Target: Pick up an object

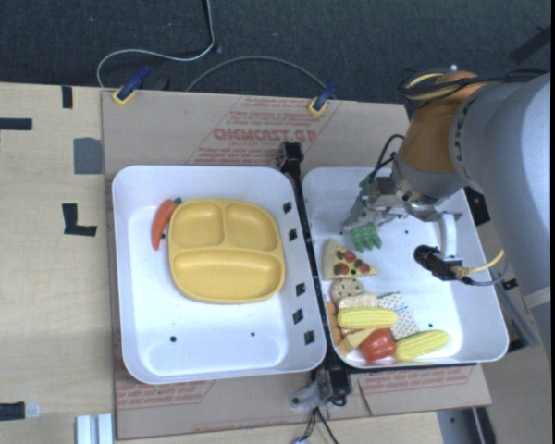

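toy food sat heaped by the right bin's (pixel 486 345) near edge: two glossy corn cobs (pixel 367 318), a red tomato (pixel 377 343) and a flat pizza slice (pixel 348 264). the gripper (pixel 368 220) hovered low over a knobbly green piece (pixel 366 238) mid-bin; whether it was wide or narrow i couldn't tell. nothing looked lifted yet. the left bin (pixel 129 340) held a smooth yellow divided plate (pixel 227 250) with a carrot (pixel 163 222) at its far-left edge.
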You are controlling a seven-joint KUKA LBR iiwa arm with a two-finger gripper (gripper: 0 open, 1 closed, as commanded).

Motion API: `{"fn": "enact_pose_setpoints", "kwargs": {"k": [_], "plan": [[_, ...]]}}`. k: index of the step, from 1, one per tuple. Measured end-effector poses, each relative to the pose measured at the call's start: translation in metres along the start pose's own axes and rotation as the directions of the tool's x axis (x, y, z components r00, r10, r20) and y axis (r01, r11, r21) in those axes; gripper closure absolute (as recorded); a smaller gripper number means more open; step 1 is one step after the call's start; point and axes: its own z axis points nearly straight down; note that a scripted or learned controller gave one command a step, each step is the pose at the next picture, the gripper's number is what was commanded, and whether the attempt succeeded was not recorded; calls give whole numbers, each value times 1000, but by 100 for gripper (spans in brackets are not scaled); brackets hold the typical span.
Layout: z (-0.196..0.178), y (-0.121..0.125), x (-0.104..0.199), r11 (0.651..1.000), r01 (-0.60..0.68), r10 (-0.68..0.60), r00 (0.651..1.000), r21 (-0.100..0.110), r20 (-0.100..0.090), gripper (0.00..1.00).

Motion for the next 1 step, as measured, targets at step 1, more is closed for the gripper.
{"fn": "enact_pose_setpoints", "kwargs": {"k": [1], "plan": [[-95,-27,65,1000,6,-6,1000,-5,-3,100]]}}
